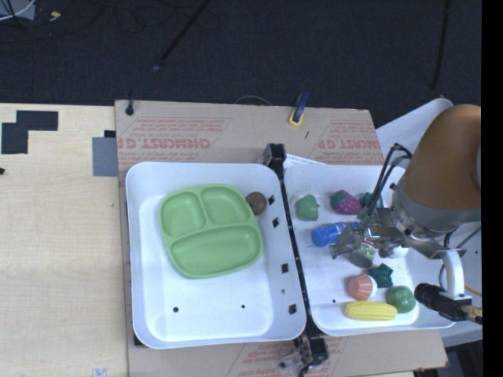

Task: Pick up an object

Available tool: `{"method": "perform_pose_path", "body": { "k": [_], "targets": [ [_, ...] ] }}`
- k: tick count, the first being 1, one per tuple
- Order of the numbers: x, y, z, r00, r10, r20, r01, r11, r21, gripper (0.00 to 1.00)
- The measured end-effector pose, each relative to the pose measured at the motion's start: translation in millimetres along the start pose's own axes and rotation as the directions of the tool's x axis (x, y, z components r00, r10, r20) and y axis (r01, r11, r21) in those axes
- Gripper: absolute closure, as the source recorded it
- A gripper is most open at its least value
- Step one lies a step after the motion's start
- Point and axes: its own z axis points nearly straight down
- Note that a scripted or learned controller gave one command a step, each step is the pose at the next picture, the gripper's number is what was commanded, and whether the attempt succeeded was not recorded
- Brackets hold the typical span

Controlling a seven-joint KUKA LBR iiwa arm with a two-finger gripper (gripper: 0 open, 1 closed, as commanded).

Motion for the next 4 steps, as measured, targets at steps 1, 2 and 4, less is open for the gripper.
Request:
{"method": "perform_pose_path", "body": {
  "k": [1,2,4],
  "targets": [
    [0,2,-6,1.0,-0.002,0.002,0.002,1.0,-0.013,0.0],
    [-7,6,42,1.0,-0.002,0.0,0.002,1.0,-0.007,0.0],
    [-1,6,138,1.0,0.0,0.003,0.0,1.0,-0.012,0.0]
  ]
}}
